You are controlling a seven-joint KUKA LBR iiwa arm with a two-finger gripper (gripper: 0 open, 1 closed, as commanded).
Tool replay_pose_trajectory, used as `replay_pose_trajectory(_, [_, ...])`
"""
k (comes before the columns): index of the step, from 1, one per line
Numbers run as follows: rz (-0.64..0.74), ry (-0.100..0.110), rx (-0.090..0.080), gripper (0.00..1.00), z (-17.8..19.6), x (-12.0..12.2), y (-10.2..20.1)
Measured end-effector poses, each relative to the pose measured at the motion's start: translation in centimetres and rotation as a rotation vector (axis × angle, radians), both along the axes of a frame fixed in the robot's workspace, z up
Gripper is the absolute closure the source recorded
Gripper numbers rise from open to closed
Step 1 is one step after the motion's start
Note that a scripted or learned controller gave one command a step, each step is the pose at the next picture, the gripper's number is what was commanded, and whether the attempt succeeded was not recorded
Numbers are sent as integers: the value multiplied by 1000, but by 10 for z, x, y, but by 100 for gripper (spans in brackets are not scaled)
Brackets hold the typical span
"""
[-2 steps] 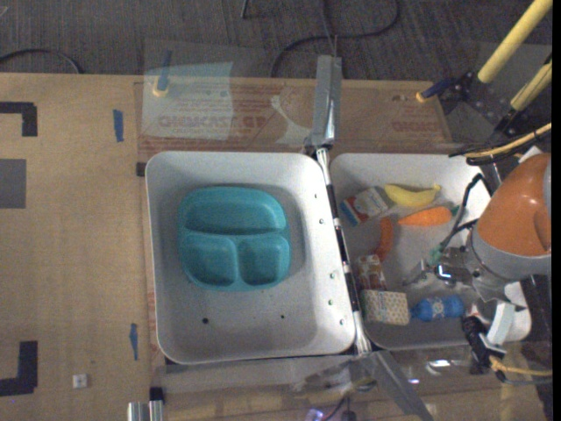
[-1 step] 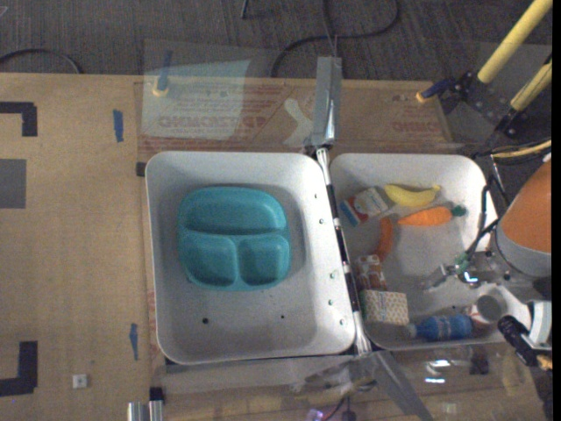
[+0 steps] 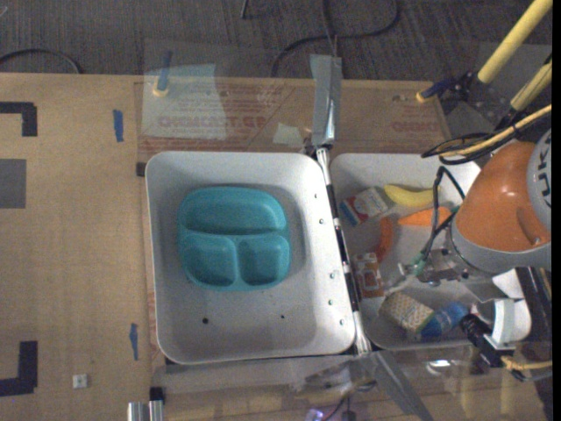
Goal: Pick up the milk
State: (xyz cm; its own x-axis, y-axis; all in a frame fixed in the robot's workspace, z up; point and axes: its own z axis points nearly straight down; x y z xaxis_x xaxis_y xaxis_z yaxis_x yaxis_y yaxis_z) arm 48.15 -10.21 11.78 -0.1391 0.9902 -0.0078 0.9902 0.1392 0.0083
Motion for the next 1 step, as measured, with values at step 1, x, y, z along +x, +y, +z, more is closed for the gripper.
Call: replay_pose_trajectory(1, [-45, 7, 5, 0, 180, 13, -36])
